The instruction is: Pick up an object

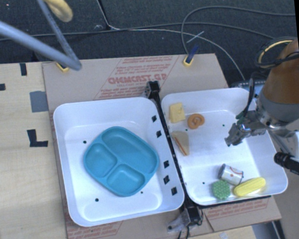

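End effector (pixel 235 137) hovering over right bin (pixel 253 96), grip state impossible to tell, nothing seen held. Approach step underway. Nearest target, silver can (pixel 230 174), lying near front; descending and aligning needed.

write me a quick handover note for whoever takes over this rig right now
End effector: low over the right white bin, near its right wall, holding nothing visible.
Right bin: pale yellow cheese block, brown round pretzel, tan sandwich wedge, silver can, green bumpy round piece, yellow corn cob.
Left white bin: blue divided plastic plate.
Done: nothing lifted. Left: grasp one object.
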Robot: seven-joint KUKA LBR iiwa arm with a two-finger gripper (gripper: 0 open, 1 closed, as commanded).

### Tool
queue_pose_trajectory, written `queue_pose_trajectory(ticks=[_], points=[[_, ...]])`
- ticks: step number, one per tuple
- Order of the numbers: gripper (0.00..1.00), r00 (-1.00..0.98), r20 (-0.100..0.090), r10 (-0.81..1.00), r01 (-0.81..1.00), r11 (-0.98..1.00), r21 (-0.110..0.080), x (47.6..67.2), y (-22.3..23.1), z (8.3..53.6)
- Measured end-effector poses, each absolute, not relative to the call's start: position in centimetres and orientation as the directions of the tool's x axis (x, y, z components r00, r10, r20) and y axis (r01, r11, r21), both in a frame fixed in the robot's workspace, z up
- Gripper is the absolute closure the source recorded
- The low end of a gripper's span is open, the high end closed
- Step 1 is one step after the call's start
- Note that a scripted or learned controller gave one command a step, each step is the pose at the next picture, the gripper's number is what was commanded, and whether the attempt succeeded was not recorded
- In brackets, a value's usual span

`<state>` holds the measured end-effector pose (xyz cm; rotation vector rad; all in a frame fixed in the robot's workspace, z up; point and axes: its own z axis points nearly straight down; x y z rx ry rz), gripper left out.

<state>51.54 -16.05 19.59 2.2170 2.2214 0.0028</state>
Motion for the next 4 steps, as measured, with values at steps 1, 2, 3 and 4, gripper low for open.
queue_pose_trajectory(ticks=[1, 2, 3, 4], points=[[1.00, -0.001, -0.001, 1.000, 1.000, 0.001, 0.004, 51.6, -16.0, 23.6], [1.00, -0.006, 0.001, 1.000, 1.000, 0.006, -0.002, 53.0, -11.2, 22.5], [1.00, -0.004, 0.000, 1.000, 1.000, 0.004, -0.002, 54.9, -7.4, 22.3], [1.00, -0.005, 0.000, 1.000, 1.000, 0.005, -0.001, 56.9, -1.8, 21.5]])
